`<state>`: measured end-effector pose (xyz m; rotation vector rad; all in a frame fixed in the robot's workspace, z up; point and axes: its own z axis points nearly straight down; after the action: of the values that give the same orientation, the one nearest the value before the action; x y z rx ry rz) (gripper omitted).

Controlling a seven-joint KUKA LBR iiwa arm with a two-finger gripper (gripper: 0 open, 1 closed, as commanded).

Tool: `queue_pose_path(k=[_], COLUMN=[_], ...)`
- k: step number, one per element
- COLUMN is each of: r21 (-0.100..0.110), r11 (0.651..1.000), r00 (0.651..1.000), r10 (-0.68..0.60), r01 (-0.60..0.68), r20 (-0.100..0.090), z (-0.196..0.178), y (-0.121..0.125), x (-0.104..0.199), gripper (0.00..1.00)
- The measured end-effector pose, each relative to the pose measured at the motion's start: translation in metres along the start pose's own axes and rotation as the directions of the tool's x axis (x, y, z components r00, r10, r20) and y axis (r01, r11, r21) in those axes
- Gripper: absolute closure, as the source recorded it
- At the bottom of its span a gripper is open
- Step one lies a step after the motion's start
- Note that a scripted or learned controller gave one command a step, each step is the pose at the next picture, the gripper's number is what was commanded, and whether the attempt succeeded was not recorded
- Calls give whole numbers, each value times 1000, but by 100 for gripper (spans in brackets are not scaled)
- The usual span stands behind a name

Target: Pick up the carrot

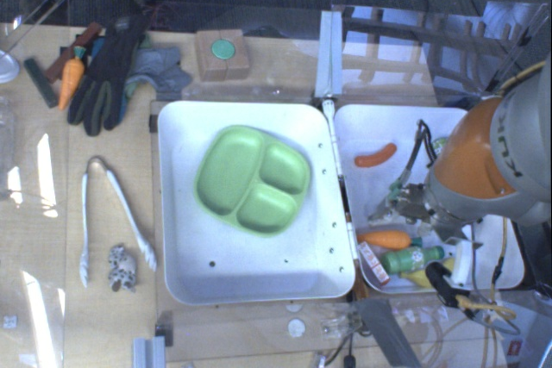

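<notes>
Approach step, by judgement. Grey arm (509, 159) reaching over right bin (362, 121); jaws (405, 201) poised just above carrot (385, 239), state impossible to tell. Carrot lying near bin's front-left corner, beside green bottle (412, 259). Next: descend, straddle carrot, close.

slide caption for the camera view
KUKA arm's gripper hovers just above the carrot in the right bin; green divided plate fills the left.
</notes>
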<state>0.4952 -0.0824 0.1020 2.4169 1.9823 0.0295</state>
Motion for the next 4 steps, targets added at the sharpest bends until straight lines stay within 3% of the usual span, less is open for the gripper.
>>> queue_pose_path(k=[3, 4], r21=[8, 7], r11=[1000, 991], r00=[1000, 991], r10=[14, 133], r01=[-14, -133], r20=[2, 2], z=[12, 13], y=[-4, -4], x=[-1, 0], gripper=[0, 0])
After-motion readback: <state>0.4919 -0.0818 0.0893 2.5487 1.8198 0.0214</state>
